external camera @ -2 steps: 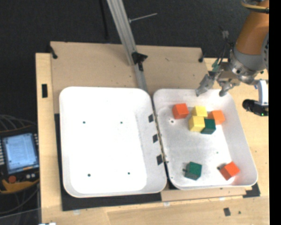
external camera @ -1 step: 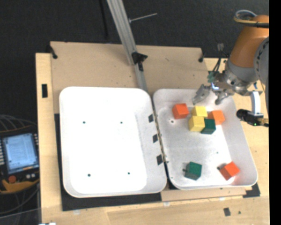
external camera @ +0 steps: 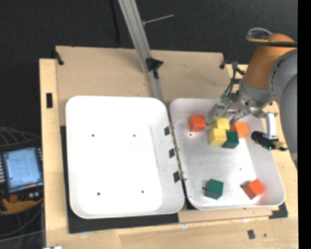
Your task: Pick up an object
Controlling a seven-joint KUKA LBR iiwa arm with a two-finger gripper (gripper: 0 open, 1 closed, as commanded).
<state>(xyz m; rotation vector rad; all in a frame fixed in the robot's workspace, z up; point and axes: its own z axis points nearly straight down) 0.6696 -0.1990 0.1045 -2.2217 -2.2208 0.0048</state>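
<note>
Plywood bench (external camera: pixel 119 71), 2 white bins (external camera: pixel 119 154), dark floor (external camera: pixel 41 19)

Left white bin (external camera: pixel 119 154) beside the other; metal pole (external camera: pixel 137 32) slanting behind; handheld screen (external camera: pixel 20 170) far left.

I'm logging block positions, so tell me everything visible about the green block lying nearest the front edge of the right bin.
The small dark green cube looks solid and matte, perhaps wood or foam. It rests on the floor of the right shallow white bin, near the front rim, turned slightly askew to the walls. It stands alone, touching no other block; an orange cube lies apart to its right.
</note>
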